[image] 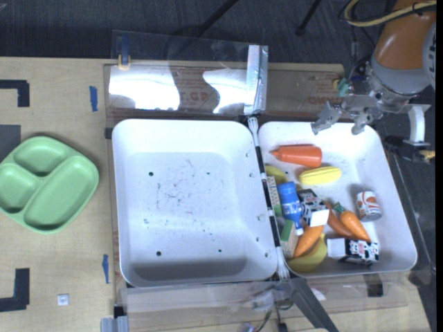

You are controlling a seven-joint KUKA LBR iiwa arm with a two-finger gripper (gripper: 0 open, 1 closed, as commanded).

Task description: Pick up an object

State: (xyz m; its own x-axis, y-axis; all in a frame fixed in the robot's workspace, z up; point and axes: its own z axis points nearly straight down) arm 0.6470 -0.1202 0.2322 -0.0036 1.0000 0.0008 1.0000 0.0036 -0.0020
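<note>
My gripper (pixel 342 124) hangs over the far edge of the right bin (pixel 398 206), its two fingers spread apart with nothing between them. Below it in that bin lie a large orange carrot (pixel 297 155) and a yellow corn-like piece (pixel 319 176). Nearer the front are a blue bottle (pixel 290 203), two small carrots (pixel 346 223), a small red-and-white can (pixel 368 205), a black-and-white cow toy (pixel 361 250) and a yellow-green fruit (pixel 313 254).
The left bin (pixel 187 199) sits beside the right one, sharing a wall. A green divided plate (pixel 46 183) lies on the bench at far left. A clear panel with a metal edge (pixel 255 80) stands behind the bins.
</note>
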